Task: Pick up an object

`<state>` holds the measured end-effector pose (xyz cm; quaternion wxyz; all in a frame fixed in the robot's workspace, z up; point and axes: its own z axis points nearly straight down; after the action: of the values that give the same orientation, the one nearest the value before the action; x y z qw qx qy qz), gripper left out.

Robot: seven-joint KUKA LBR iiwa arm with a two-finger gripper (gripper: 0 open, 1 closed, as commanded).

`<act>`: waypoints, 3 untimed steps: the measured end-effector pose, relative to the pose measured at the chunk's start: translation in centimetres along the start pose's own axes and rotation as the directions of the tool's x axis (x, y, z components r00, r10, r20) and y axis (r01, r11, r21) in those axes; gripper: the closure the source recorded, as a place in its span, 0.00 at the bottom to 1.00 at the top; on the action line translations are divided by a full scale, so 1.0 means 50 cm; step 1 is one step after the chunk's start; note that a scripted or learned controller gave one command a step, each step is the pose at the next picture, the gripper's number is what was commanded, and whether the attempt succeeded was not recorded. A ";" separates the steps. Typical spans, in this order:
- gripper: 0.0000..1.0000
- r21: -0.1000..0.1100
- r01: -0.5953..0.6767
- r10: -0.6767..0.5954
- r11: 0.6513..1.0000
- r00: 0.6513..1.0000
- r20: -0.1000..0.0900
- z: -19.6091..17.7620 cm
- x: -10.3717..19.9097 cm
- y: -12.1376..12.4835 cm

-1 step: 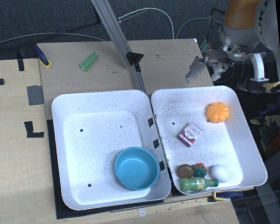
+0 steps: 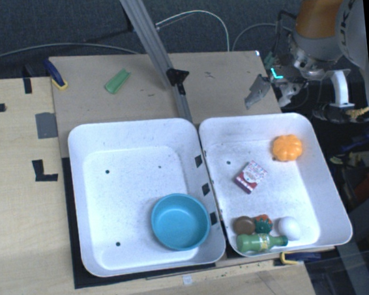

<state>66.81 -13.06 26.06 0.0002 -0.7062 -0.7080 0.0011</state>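
Note:
The right bin [image 2: 328, 187] holds an orange pumpkin-shaped toy [image 2: 287, 147] at the back right and a small red-and-white box [image 2: 250, 176] near the middle. Along its front wall lie a brown piece [image 2: 244, 225], a small orange-and-teal piece [image 2: 264, 222], a white egg-like ball [image 2: 289, 228] and a green bottle [image 2: 260, 242] on its side. A blue bowl [image 2: 179, 221] sits in the left bin [image 2: 78, 187] at the front right. My gripper [image 2: 270, 94] hangs above the bench just behind the right bin's back edge, open, with nothing between its fingers.
A slanted metal pole [image 2: 154, 42] crosses the bench behind the bins and ends at a black clamp [image 2: 177, 76]. A green block [image 2: 116, 81] and a blue-and-yellow clip [image 2: 55, 73] lie on the bench at the back left. Cables trail behind the bench.

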 end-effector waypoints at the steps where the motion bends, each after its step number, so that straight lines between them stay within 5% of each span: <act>1: 0.00 0.004 -0.001 0.001 1.000 1.000 0.000 0.088 -0.004 -0.002; 3: 0.00 0.007 0.000 0.000 1.000 1.000 -0.001 0.340 0.024 -0.019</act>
<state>65.81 -11.87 9.06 0.0030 -0.7062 -0.7080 0.0030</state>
